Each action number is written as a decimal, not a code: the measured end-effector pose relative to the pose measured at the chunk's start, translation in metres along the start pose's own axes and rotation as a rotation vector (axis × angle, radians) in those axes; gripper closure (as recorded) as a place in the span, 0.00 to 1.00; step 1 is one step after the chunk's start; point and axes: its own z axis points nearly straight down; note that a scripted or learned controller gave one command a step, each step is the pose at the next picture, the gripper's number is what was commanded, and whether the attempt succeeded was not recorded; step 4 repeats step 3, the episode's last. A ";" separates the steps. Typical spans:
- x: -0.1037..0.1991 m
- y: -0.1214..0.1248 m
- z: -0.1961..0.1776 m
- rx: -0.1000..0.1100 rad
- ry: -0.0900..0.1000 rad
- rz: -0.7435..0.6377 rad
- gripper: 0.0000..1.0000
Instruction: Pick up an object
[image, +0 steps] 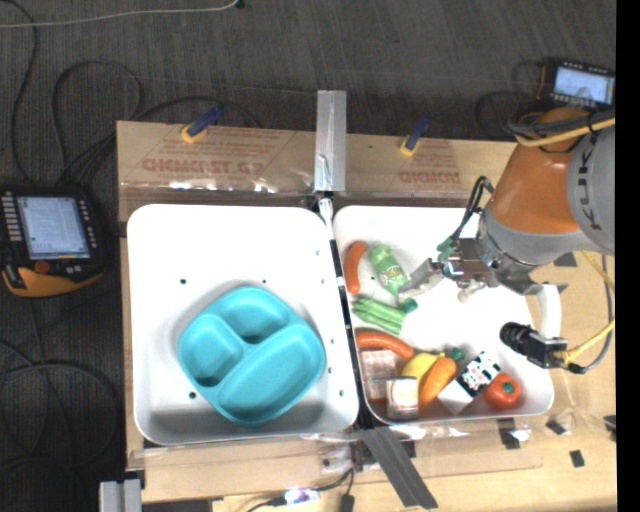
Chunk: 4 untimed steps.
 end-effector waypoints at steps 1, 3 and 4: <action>-0.026 0.052 0.108 -0.008 -0.004 -0.040 0.00; 0.011 0.086 0.004 -0.003 -0.003 -0.079 1.00; 0.011 0.086 0.004 -0.003 -0.003 -0.079 1.00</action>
